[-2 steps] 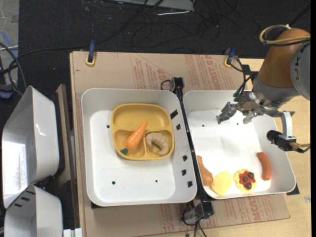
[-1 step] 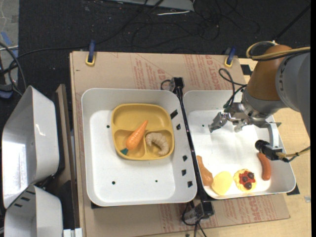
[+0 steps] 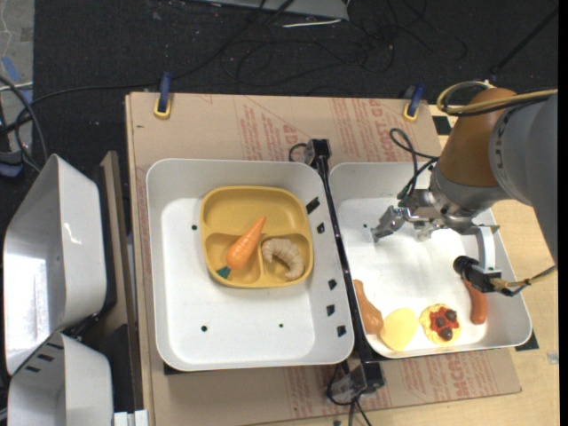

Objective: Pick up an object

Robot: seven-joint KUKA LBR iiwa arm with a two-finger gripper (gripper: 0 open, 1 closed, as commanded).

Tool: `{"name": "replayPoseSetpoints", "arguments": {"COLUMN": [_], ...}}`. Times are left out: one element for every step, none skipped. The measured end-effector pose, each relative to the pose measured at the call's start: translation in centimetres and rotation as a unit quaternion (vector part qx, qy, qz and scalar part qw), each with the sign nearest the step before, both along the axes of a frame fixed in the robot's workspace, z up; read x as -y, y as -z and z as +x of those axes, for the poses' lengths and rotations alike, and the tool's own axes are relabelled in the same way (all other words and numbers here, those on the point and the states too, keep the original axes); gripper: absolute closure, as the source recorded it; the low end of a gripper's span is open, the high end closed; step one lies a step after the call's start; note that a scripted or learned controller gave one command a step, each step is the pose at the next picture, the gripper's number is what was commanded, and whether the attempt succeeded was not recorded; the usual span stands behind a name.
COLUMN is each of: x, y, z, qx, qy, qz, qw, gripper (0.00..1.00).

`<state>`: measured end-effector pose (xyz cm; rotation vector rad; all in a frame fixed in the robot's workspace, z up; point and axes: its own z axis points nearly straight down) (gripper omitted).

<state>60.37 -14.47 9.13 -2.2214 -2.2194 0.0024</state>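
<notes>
My gripper (image 3: pixel 399 230) hangs over the upper middle of the right bin (image 3: pixel 366 181), below the orange band of the arm. Its fingers (image 3: pixel 382 226) stand apart, open, with only bare white bin floor between them. Along that bin's front edge lie an orange drumstick-shaped piece (image 3: pixel 366 305), a pale yellow round piece (image 3: pixel 400 327), a small tart with red topping (image 3: pixel 441 322) and an orange sausage (image 3: pixel 479 306). All of these lie well below the gripper in the view, apart from it. The arm's body covers the bin's upper right corner.
The left bin (image 3: pixel 177 327) bears a yellow divided plate (image 3: pixel 216 204) with a carrot (image 3: pixel 244 244) and a pale shrimp-like piece (image 3: pixel 285 256). A black cable plug (image 3: pixel 469 270) hangs from the arm above the sausage. A black divider (image 3: pixel 333 238) separates the bins.
</notes>
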Motion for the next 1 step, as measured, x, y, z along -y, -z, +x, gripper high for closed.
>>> {"name": "replayPoseSetpoints", "arguments": {"x": [0.01], "y": [-1.13], "z": [0.09], "qx": [0.002], "qy": [0.0], "qz": [-0.0003], "qw": [1.0], "gripper": [1.0]}}
